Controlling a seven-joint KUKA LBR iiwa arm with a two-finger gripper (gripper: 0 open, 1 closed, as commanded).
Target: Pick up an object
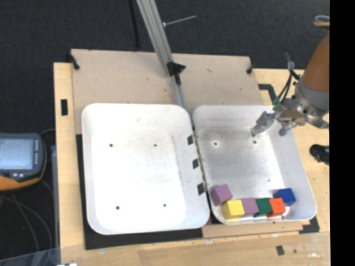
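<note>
Several small blocks lie along the near edge of the right bin (pixel 238 148): a purple block (pixel 222 193), a yellow block (pixel 233 208), a second purple block (pixel 250 205), a green block (pixel 263 206), an orange block (pixel 277 206) and a blue block (pixel 285 195). My gripper (pixel 272 123) hangs over the bin's far right part, well away from the blocks. Its two fingers stand apart with nothing between them.
The left bin (pixel 138 165) sits beside the right one, with a row of black clips along the divide. A slanted aluminium rail (pixel 158 35) rises from behind the bins. A handheld pendant (pixel 19 159) rests off the bench at the left.
</note>
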